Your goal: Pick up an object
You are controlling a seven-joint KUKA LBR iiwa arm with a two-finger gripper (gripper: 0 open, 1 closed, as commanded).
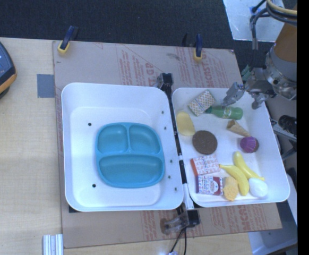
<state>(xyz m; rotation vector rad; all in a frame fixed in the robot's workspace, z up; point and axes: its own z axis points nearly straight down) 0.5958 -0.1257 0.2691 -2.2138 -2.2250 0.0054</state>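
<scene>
Green bottle (225, 111) lies at the right bin's (278, 158) far edge, under your gripper (245, 95).
Jaws spread, gripping nothing: probably poised for that pick.

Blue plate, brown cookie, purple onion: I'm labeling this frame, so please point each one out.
Blue plate (129, 155), camera view, its large lower compartment.
Brown cookie (204, 142), camera view, middle of its top face.
Purple onion (249, 144), camera view, its rounded top.
</scene>
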